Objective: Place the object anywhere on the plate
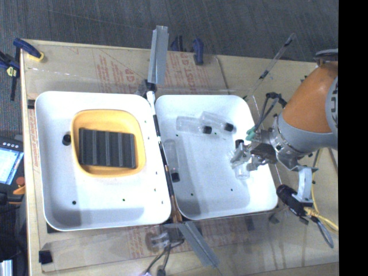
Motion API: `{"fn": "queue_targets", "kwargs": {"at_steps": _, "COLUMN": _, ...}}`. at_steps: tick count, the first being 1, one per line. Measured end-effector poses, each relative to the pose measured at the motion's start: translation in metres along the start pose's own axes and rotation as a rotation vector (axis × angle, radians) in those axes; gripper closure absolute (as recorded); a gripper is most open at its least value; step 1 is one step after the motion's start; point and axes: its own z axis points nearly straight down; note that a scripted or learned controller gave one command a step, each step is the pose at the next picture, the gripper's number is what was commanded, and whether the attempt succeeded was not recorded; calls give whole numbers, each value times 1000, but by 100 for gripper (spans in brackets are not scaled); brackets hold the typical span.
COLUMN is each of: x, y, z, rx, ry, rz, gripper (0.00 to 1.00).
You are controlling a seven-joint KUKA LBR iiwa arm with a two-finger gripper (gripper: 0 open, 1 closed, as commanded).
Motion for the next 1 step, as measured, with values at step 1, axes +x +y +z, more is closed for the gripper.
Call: {"fn": "queue_targets", "kwargs": {"at_steps": 1, "x": 48, "y": -11, "z": 39, "rx": -7, "ry": 0, "rz": -139, "gripper": 100}}
